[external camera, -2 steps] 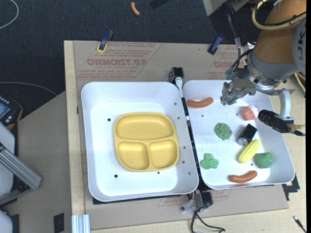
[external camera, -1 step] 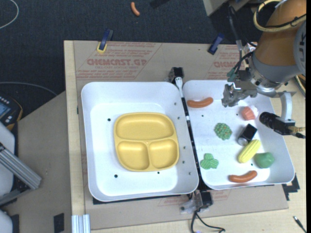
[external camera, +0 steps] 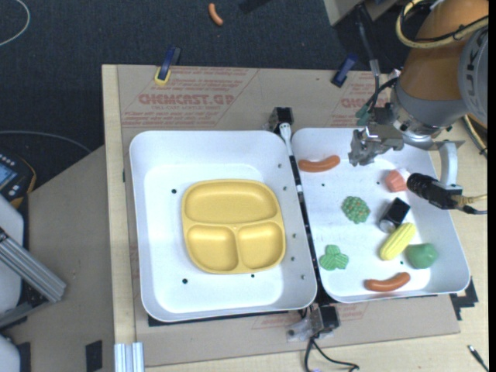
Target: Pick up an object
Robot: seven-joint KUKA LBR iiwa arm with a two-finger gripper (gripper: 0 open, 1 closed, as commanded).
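The right bin (external camera: 341,281) holds several toy foods: an orange sausage (external camera: 318,163) at its far left, a green bumpy ball (external camera: 356,208), a green leafy piece (external camera: 334,259), a yellow corn cob (external camera: 397,240), a green pepper (external camera: 421,255), a red-orange sausage (external camera: 387,283), a pink piece (external camera: 396,180) and a small black block (external camera: 394,212). My gripper (external camera: 363,156) hangs over the bin's far side, just right of the orange sausage, pointing down. Nothing shows between its fingers.
The left bin (external camera: 155,231) carries a yellow divided plate (external camera: 232,225). A black clip (external camera: 282,119) sits at the far end of the bins' joint. Blue clamps (external camera: 166,65) (external camera: 343,72) hold the cardboard base. A small orange piece (external camera: 215,13) lies on the dark floor beyond.
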